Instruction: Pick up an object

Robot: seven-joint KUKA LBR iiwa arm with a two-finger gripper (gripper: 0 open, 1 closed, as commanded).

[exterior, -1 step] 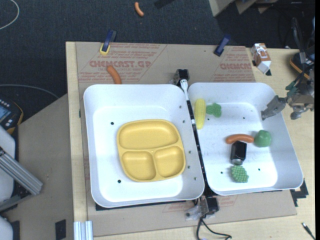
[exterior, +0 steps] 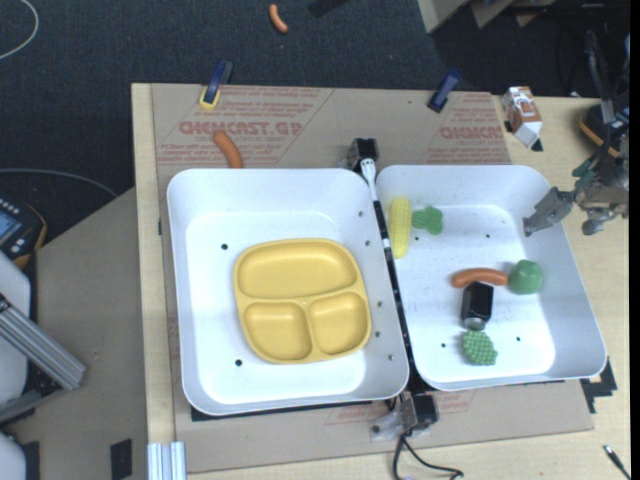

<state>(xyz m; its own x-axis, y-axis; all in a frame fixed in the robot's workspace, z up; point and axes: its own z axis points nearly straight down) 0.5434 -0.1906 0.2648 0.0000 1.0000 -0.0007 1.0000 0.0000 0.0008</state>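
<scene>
Objects lie untouched in the right white plastic bin [exterior: 560,353]: an orange sausage [exterior: 478,277], a green ball [exterior: 525,277], a black can [exterior: 476,304]. At that bin's right rim the gripper [exterior: 568,211] hangs with fingers apart, clasping nothing, so the approach step seems in hand; next it must move inward over one piece and descend.

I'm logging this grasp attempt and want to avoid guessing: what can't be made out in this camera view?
- Two-finger gripper: small and blurred at the right white bin's rim; finger state unreadable.
- Grey arm: cut off by the right edge.
- Small black cylindrical object: too small to identify; its top end meets the orange sausage-shaped toy, contact unclear.
- Small white-and-orange box on the bench: label unreadable.
</scene>
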